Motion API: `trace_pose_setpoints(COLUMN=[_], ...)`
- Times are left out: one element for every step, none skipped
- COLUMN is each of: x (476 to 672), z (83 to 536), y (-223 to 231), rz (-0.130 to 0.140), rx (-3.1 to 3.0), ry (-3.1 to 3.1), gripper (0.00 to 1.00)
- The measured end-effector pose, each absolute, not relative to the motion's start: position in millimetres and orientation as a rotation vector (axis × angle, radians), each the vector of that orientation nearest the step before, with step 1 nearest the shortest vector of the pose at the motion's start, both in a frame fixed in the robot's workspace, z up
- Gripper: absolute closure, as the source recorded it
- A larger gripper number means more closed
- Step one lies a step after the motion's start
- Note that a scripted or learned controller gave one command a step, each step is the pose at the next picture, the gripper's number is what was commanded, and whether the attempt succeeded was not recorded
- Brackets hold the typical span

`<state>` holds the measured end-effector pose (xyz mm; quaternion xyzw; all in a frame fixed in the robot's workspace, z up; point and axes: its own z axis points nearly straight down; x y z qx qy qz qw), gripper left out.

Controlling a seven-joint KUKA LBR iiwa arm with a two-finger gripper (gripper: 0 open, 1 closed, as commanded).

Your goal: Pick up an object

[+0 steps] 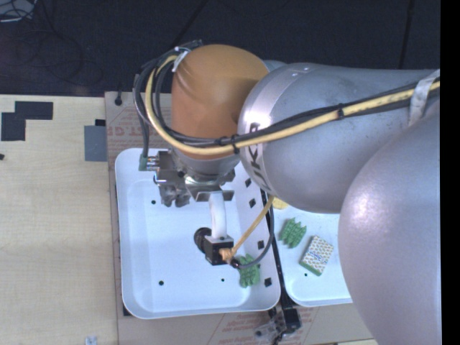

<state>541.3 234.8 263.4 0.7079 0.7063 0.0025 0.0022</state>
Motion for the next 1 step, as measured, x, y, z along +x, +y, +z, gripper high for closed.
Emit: trace_pose_setpoints(x=[639.7], z=[279.6], y=[243.2], rz=[0.005], rx=[2.218], ry=[2.22], gripper=[1.0])
